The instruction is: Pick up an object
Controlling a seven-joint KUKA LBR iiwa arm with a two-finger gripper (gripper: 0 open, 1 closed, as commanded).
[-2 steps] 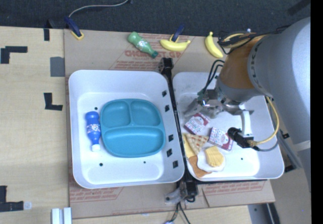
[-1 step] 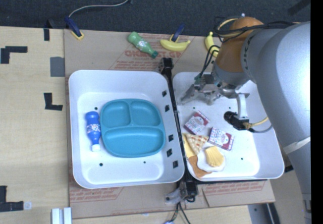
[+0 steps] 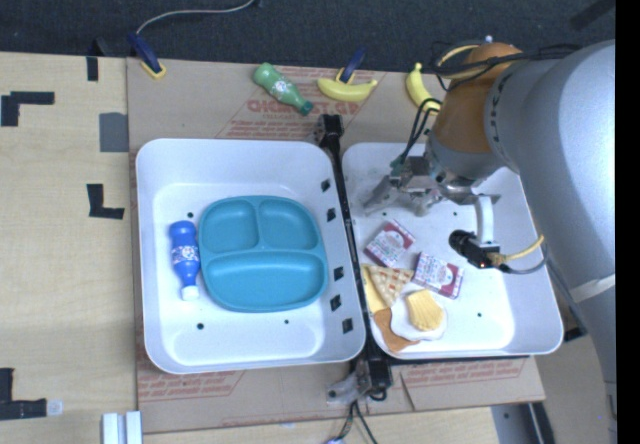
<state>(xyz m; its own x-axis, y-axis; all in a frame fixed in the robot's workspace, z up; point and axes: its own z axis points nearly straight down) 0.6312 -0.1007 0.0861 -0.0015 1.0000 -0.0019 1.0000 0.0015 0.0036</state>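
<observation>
My gripper hangs over the upper left part of the right bin, with its grey fingers spread and nothing between them. Just below it lie two red-and-white packets. Nearer the front lie a yellow waffle piece and a yellow cheese slice on a white egg shape, which rests on a brown round piece. In the left bin a blue divided plate lies flat with a small blue bottle at its left side.
Behind the bins, on the cardboard, lie a green bottle and two toy bananas. The black divider runs between the bins. The big grey arm covers the right bin's far right side.
</observation>
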